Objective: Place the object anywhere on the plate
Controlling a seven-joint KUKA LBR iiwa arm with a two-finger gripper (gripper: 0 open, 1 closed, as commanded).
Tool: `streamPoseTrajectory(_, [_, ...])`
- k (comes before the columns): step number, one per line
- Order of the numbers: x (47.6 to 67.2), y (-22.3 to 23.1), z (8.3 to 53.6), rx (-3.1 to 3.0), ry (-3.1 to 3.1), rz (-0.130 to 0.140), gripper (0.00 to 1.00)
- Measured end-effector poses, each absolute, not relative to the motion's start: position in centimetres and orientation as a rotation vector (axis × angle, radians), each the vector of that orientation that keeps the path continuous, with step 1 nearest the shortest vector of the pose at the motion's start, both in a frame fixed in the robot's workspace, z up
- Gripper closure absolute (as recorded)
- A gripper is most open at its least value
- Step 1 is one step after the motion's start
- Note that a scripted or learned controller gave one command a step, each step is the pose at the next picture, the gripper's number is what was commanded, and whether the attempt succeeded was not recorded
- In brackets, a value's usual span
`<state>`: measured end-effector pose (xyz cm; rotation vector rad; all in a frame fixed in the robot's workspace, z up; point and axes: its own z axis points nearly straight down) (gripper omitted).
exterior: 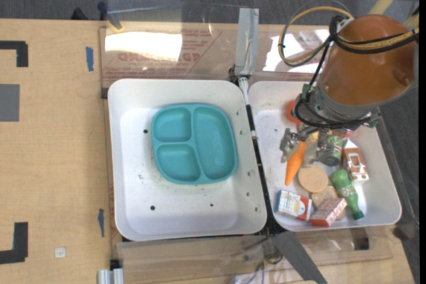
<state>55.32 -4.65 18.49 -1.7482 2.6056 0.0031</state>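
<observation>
A teal divided plate (195, 142) lies in the middle of the left white bin (126, 209). The right bin (386, 199) holds a pile of toy food: an orange carrot (293, 162), a round tan disc (313, 179), a green bottle (347, 191), a small carton (293, 204) and a red-and-tan piece (331, 209). My gripper (307, 142) is down in the right bin, right over the top end of the carrot and the pile. The arm's orange band (369, 62) hides most of the gripper from above.
A metal divider (247, 43) runs between the two bins at the back. A clear plastic sheet (160, 50) lies behind the left bin. A small orange-and-white toy (355, 163) sits near the right bin's right wall.
</observation>
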Motion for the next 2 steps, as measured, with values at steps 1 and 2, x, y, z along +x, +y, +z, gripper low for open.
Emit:
streamPoseTrajectory(1, [59.3,2.6,19.8,-2.062,2.358,0.0,1.0])
streamPoseTrajectory(2, [59.1,8.1,18.6,-2.143,2.292,0.006,1.0])
